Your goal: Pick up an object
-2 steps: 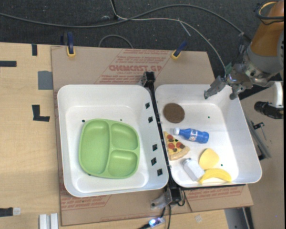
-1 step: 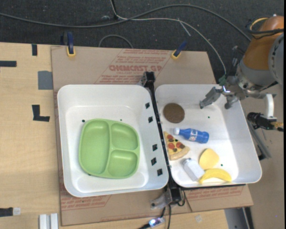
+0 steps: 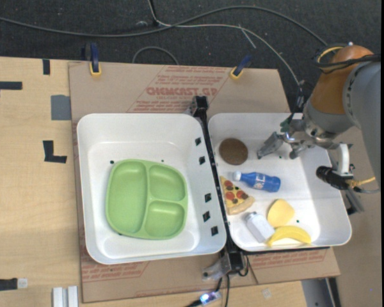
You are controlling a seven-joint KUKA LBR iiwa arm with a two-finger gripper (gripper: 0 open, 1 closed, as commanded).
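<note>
Both bins [image 3: 89, 171] are white. In the left one lies a light green plate [image 3: 146, 199] with three sections. In the right bin [image 3: 320, 203] there is a brown round cookie [image 3: 233, 151], a blue bottle [image 3: 258, 181] with a white cap and a label with some red, a pizza slice [image 3: 235, 196] in orange-yellow with red dots, a yellow banana [image 3: 290, 236], a pale yellow wedge [image 3: 280, 212] and a small whitish-grey container [image 3: 258, 226]. The arm [image 3: 345, 94] is grey with an orange band. The bench [image 3: 25, 190] is light wood with dark marks.
</note>
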